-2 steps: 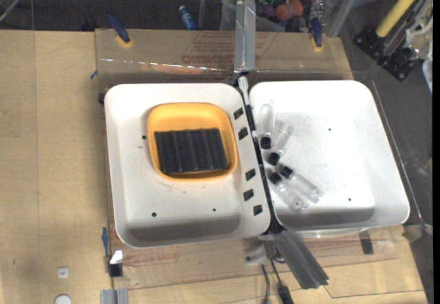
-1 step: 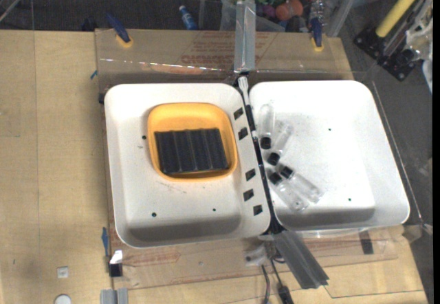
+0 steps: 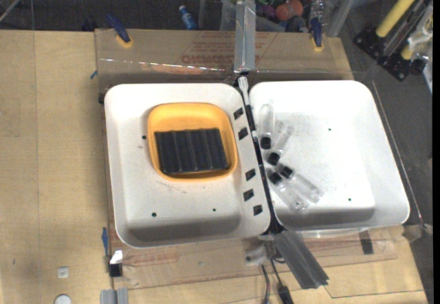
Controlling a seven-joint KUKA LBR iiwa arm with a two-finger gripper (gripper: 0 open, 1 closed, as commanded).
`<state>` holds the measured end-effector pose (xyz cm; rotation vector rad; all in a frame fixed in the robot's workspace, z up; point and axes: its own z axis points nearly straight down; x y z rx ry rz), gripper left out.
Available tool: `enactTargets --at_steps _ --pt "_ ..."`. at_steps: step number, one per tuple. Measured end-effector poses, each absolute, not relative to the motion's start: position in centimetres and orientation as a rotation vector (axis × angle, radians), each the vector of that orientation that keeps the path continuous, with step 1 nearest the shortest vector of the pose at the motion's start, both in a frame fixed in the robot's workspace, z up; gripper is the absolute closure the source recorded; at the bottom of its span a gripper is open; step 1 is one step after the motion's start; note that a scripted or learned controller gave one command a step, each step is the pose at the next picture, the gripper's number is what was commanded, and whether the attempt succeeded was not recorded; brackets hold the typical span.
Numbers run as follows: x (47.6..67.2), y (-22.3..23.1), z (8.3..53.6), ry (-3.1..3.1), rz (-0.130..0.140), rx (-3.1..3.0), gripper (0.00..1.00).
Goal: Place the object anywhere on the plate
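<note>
We are seeing a dark ribbed rectangular object (image 3: 191,150) lying on the orange rounded plastic plate (image 3: 159,119), at nine o'clock from what are perhaps clear plastic vials (image 3: 285,165); the gripper's state we cannot tell

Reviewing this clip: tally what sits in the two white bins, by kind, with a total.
Orange plate, left bin: 1
Dark ribbed rectangular object lying on that plate: 1
Clear, black-capped items clustered in the right bin by the divider: about 4, outlines too faint for an exact count
Total: about 6
</note>
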<state>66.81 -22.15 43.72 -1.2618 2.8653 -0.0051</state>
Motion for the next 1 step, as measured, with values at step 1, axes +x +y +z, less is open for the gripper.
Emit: enactTargets --at_steps 1 --pt "66.82 -22.11 43.72 2.799 -0.006 -1.403 1.00"
